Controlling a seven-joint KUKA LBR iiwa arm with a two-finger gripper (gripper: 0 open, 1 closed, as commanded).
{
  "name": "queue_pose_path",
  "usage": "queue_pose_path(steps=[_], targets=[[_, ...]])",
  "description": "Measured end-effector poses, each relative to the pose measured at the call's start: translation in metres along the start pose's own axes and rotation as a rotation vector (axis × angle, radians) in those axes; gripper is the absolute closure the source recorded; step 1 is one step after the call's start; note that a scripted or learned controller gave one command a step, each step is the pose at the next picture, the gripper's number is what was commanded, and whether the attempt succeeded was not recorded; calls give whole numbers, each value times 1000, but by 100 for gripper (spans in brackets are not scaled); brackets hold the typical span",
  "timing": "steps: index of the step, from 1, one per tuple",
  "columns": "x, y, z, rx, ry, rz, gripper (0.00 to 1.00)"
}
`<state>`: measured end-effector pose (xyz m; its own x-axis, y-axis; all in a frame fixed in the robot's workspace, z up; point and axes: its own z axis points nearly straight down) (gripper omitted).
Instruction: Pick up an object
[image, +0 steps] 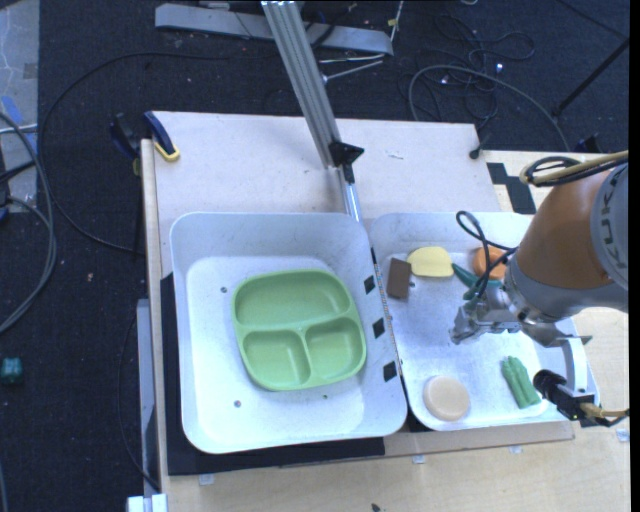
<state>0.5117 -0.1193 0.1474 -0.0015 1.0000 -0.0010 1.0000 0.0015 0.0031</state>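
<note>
Objects for picking lie in the right bin (400, 235): a yellow piece (431, 262), a brown block (399, 279), a green stick (519, 382) and a pale round disc (446, 397). The gripper (468, 326) hangs low over this bin's middle; whether it is gripping anything cannot be told. The left bin (200, 300) holds a green divided tray (298, 328). Both bins sit on a pale tabletop (250, 160), with dark floor (70, 150) and loose cables (460, 80) around it.
</note>
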Motion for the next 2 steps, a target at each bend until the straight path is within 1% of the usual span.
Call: queue_pose_path(steps=[1, 2], targets=[[0, 2, -53, -2, -1, -1, 100], [50, 24, -69, -1, 2, -6, 100]])
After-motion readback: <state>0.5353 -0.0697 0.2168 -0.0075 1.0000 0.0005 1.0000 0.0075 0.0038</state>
